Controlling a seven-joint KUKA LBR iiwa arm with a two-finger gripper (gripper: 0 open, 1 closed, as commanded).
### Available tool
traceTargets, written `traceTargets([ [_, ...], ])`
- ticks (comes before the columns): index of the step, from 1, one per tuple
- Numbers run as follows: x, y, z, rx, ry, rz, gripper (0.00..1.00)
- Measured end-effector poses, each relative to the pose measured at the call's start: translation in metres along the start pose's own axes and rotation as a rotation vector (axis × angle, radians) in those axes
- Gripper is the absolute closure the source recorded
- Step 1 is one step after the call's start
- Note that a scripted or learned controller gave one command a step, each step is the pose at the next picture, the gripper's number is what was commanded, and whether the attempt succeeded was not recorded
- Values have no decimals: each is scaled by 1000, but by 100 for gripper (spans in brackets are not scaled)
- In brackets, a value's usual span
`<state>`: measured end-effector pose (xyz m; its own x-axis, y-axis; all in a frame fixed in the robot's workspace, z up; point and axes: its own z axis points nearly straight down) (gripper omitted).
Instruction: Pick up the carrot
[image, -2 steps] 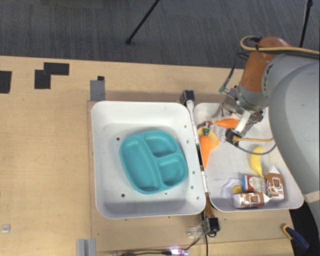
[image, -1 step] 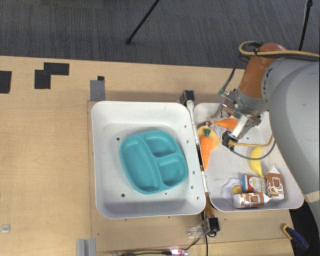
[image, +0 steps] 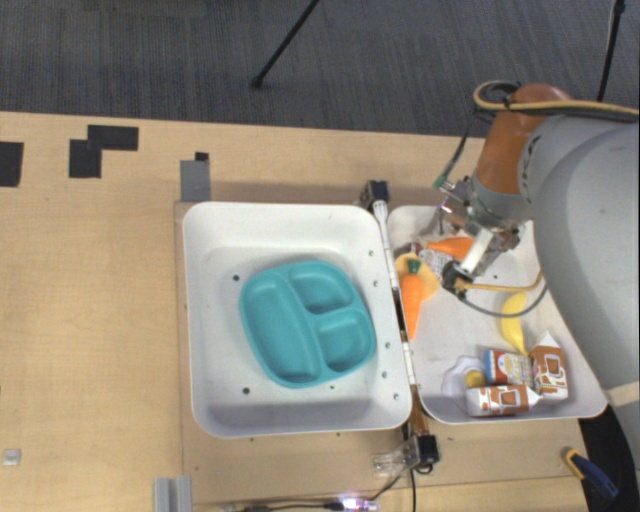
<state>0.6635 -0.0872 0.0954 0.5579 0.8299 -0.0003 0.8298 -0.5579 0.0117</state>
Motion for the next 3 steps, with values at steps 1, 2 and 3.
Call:
traceTargets([
  [1, 6, 2, 0, 33, -9, 131, 0],
  [2, 13, 8, -15, -3, 11, 126, 100],
  [3, 7, 4, -11, 21, -7, 124, 0],
])
